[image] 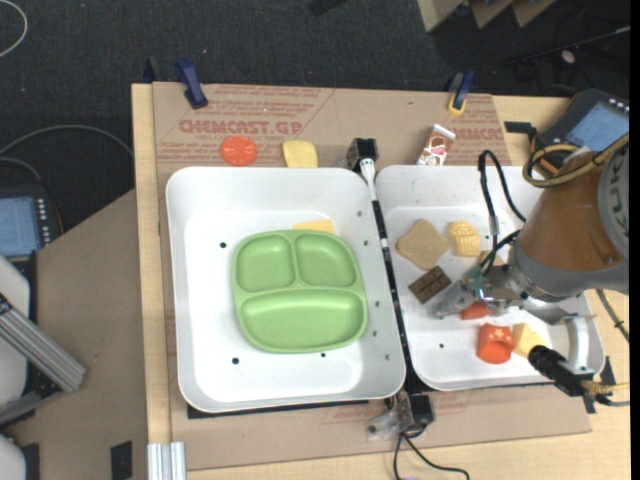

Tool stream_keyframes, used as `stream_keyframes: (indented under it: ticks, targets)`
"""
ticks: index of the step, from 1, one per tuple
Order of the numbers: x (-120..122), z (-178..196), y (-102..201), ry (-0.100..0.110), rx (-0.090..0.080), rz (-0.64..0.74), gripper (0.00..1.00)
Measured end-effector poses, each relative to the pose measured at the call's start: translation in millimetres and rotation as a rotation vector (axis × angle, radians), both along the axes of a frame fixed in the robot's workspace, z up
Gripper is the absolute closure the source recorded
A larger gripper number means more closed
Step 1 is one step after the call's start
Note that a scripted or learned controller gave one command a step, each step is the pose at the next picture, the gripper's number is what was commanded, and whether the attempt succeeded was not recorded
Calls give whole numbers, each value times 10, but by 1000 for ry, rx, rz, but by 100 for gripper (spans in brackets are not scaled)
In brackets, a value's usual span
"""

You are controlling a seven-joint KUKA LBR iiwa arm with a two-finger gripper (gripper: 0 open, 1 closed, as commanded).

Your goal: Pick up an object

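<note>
The right bin (440, 363) holds a tan bread slice (421, 242), a yellow corn piece (464, 237), a brown chocolate block (430, 285), an orange cup (495, 343) and a small yellow piece (527, 338). My gripper (462, 301) hangs low in this bin, just right of the chocolate block. A small red object (475, 313) lies directly under or against it; I cannot tell whether they touch. The left bin (200, 358) holds a green divided plate (298, 290) with a pale yellow piece (315, 226) behind it.
On the bench behind the bins lie an orange disc (238, 150), a yellow block (299, 154), a black item (362, 151) and a small carton (436, 146). Blue clamps (190, 83) sit at the back edge. The arm's orange band (570, 228) covers the right bin's right side.
</note>
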State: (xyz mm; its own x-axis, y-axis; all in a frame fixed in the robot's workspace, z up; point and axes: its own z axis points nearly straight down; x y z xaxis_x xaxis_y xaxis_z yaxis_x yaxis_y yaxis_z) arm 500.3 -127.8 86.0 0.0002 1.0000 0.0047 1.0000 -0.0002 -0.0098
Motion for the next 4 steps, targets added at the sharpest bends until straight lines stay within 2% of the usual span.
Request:
stream_keyframes:
  ticks: [1,2,3,4]
  targets:
    - [194,-12,-876,-13,-7,-4,0]
    - [914,-7,-308,-16,-4,8,0]
    - [162,-17,-312,-4,-3,-2,0]
    - [500,-10,-895,-8,-1,-1,0]
